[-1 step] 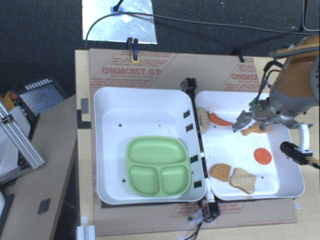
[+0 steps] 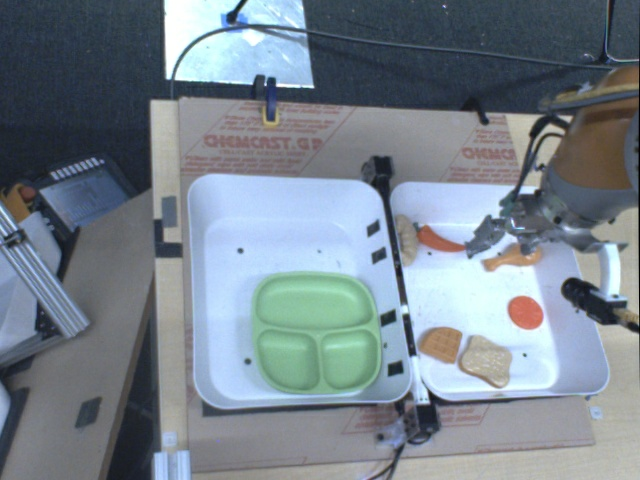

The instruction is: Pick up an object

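Where the right bin's point(image 2: 590, 368) far edge meets the arm, the gripper point(image 2: 492, 236) hangs over a small orange carrot-like toy point(image 2: 438, 238); its finger state cannot be told. The toy looks light, stiff, slippery plastic; a mid-length pinch seems safest.

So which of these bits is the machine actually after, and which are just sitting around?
Part of the job, all in the right white bin:
orange carrot-shaped piece
tan piece near the gripper, at
red round slice
two toast-like pieces

Lying about:
green divided tray in the left white bin
yellow clamp
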You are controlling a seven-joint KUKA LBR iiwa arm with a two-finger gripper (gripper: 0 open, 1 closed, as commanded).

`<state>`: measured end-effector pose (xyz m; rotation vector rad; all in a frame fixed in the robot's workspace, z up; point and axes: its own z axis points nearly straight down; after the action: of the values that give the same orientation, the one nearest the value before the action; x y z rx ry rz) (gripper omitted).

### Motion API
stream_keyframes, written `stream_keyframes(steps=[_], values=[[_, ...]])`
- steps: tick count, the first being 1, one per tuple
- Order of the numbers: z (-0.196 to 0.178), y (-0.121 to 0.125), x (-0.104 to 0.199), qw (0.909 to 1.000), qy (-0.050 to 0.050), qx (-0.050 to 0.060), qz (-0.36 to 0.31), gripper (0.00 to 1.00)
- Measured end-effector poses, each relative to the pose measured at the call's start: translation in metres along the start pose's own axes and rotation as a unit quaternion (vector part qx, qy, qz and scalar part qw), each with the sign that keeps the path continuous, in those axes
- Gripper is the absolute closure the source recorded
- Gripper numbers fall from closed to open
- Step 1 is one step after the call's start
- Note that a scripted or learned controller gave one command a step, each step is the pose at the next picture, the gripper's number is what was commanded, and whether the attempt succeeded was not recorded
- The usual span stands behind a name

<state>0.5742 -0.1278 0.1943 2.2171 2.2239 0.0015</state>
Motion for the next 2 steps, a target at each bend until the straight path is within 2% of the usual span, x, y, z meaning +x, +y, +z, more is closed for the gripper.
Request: stream_keyframes(steps=[2], values=[[0.109,-0.008,0.008,1.0000,0.000,0.003,0.001,0.00]])
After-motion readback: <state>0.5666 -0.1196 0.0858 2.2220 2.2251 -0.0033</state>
